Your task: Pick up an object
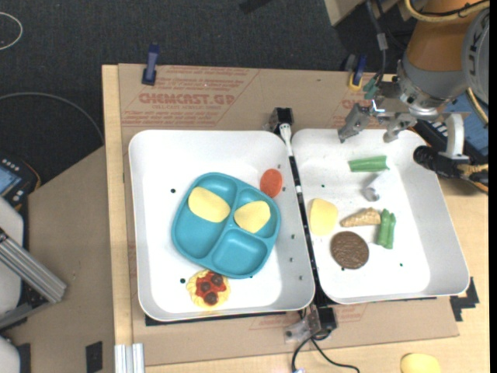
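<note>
My gripper (371,127) hangs above the back edge of the right bin (435,208), its two fingers spread wide apart with nothing between them. Just below it lies a green stick (367,163). Further toward the front of that bin are a small grey piece (371,189), a yellow chip (323,214), a tan wedge (361,218), a green pod (386,228) and a brown round cookie (349,249).
The left bin (151,208) holds a blue divided plate (221,247) with two yellow pieces on it, an orange ball (271,182) by the divider, and a small pizza toy (207,287) at the front. The cardboard bench surrounds both bins.
</note>
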